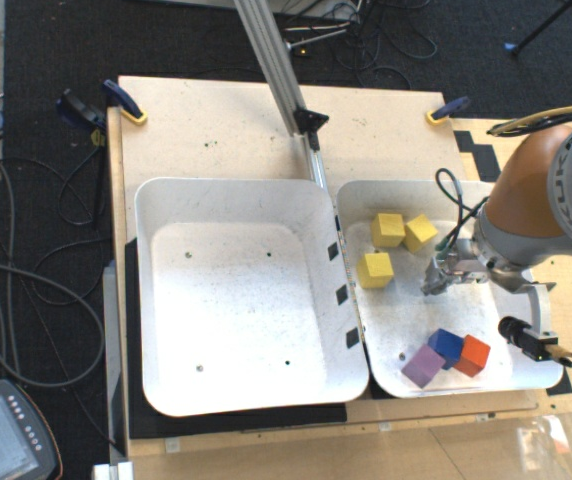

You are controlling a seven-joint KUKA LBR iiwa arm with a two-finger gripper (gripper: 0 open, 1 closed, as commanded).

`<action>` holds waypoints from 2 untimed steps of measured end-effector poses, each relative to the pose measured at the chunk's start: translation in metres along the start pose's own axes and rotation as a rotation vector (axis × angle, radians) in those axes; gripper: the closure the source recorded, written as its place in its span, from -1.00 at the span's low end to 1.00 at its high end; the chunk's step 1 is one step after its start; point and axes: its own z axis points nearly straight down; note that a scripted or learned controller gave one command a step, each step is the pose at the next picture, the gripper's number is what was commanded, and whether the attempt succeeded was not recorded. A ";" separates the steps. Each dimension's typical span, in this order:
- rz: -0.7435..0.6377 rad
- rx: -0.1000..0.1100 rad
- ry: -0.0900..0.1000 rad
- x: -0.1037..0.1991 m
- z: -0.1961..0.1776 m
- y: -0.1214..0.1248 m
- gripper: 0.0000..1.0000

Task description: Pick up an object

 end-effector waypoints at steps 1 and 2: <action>-0.003 -0.003 -0.001 0.001 -0.043 0.000 1.00; -0.003 -0.004 -0.002 -0.004 -0.086 0.004 1.00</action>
